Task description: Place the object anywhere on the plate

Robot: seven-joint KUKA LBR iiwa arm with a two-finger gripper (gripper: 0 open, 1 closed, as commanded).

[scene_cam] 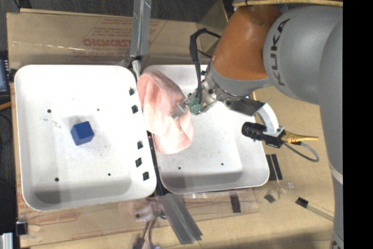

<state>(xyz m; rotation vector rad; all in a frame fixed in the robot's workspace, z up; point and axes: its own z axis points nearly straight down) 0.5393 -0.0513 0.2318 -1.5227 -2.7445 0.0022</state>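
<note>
Camera view: pink plate (pixel 165 111) tilted in right bin (pixel 233 169), at its 9 o'clock edge, leaning over the divide. Gripper (pixel 193 105) at plate's 3 o'clock rim, touching it; can't tell if the fingers are open or closed. Blue cube (pixel 82 132) in left bin (pixel 35 96), left of centre, well apart from plate.

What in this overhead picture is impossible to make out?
- Gripper, camera view: its tip is hidden by the wrist and the pink plate.
- Pink plate: tilted on the right bin's edge; its underside is hidden.
- Blue cube, left bin: far sides hidden.
- Arm: cut off at the frame's right.
</note>
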